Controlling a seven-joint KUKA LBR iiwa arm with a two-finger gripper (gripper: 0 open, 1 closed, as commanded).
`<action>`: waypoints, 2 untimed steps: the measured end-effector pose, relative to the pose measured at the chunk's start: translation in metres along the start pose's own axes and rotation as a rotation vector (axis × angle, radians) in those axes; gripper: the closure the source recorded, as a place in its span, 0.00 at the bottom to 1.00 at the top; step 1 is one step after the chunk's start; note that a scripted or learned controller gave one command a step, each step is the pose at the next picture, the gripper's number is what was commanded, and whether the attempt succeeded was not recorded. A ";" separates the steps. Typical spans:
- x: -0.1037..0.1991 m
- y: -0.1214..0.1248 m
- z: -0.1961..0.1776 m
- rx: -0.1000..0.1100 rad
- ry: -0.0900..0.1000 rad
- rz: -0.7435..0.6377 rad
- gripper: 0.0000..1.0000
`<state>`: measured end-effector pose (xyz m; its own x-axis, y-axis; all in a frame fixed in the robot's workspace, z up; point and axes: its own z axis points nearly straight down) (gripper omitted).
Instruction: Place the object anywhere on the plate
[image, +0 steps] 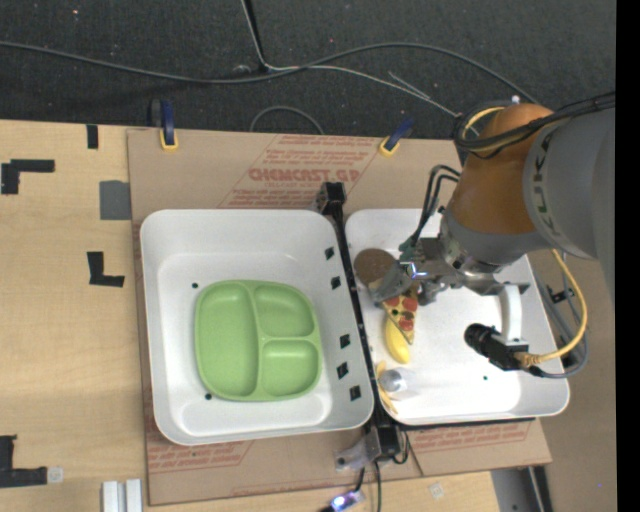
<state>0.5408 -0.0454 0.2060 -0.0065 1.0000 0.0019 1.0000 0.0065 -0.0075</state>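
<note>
The plate (259, 340), a green one split into three compartments, is lying flat in the left white bin (165, 250), toward that bin's near side, with nothing resting on it; every place below is being given relative to this plate. Nearest the camera and to the plate's right, past the divider between the bins, a small clear, shiny object (389, 380) is sitting at the near left corner of the right white bin (540, 400); just beyond it, a yellow banana (398, 345) is lying on the bin floor, level with the plate's near right compartment; touching the banana's far end, a pizza slice toy (404, 314), red and yellow, is lying at about the height of the plate's middle. Farther still, level with the plate's far rim, a round brown disc (374, 265) is resting against the right bin's left wall. The gripper (412, 283) is hanging over the pizza slice toy and the brown disc, well to the plate's right; whether its fingers are spread or pressed together cannot be told from here, and nothing is showing clearly between them. Behind it, the arm (510, 170) with its orange band is rising to the far right of the plate.
</note>
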 end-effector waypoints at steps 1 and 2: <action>0.059 0.000 0.009 0.001 0.000 -0.001 1.00; 0.119 0.007 0.010 -0.001 -0.001 -0.002 1.00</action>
<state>0.5472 0.0735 0.1963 -0.0085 1.0000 0.0010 0.9999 0.0085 -0.0069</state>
